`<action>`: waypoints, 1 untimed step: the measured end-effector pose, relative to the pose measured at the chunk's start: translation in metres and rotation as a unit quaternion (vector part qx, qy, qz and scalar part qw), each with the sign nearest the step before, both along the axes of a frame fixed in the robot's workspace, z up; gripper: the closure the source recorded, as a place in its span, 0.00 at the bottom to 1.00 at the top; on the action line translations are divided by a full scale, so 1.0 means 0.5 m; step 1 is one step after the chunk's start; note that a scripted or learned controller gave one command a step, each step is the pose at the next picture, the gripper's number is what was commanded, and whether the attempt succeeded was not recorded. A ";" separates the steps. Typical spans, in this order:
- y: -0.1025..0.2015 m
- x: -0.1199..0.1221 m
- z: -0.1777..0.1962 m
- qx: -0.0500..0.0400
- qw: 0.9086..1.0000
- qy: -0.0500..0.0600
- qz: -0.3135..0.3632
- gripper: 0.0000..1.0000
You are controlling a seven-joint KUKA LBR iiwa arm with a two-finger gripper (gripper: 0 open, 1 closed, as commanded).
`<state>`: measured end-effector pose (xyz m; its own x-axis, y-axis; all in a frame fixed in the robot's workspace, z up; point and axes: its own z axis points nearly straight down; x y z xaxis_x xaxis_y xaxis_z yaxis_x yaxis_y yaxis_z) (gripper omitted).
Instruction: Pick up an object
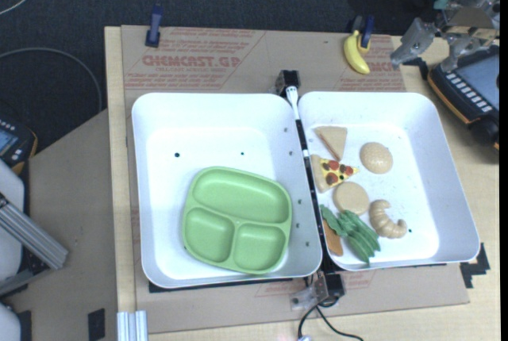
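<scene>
Nearest me in the right bin (444, 145) I see the crowded corner: a green bean cluster (355, 230) lying over an orange strip, with a croissant (387, 219) just beside it and a round cookie (351, 197) touching both from above. I would not start there; closing on that pile risks pinching two things or pushing one aside.

A little farther in, the pizza slice (333, 170) lies flat against the wall by the divider, and the tan bread wedge (331, 140) sits just beyond it. Flat pieces hugging a wall leave little room for a finger on the wall side.

My pick would be the bread roll (376, 157): rounded, raised off the floor, with bare white floor on its far and right sides. I would come straight down over its middle and straddle it across its narrower width.

The left bin (159, 173) holds a green divided plate (236, 219), a poor first target.

Farthest off, at the upper right beyond the bins, is the hand (432, 34), well apart from every object; I think it carries nothing, but in that clutter I cannot tell whether it is released or clenched.
</scene>
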<state>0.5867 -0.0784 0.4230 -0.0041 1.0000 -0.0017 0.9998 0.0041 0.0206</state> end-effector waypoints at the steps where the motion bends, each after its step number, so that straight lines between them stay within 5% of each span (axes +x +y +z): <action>1: -0.003 0.001 0.000 0.000 1.000 0.007 -0.001 1.00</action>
<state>0.5874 -0.0796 0.4228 -0.0016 1.0000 -0.0023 1.0000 0.0016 0.0064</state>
